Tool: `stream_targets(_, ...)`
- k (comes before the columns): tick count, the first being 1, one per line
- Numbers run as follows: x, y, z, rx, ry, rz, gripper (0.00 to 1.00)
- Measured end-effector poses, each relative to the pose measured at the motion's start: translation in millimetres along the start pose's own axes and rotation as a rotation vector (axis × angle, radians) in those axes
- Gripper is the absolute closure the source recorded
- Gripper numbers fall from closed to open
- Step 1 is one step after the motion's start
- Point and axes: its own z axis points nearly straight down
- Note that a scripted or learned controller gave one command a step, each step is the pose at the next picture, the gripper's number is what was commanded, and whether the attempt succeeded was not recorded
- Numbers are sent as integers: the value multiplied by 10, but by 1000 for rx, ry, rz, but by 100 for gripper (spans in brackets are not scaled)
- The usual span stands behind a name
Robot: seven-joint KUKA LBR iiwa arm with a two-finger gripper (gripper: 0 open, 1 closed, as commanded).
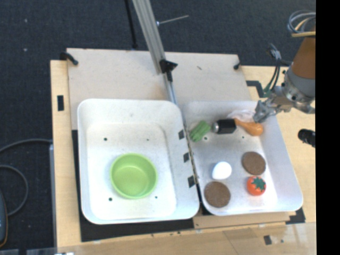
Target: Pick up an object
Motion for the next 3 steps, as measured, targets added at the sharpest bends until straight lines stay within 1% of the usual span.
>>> stream_targets(1,-15,3,-337,1,0,-2,100)
stream_targets(2,507,87,-440,0,2,-4,100)
stream_targets(3,925,139,-394,3,2,-3,100)
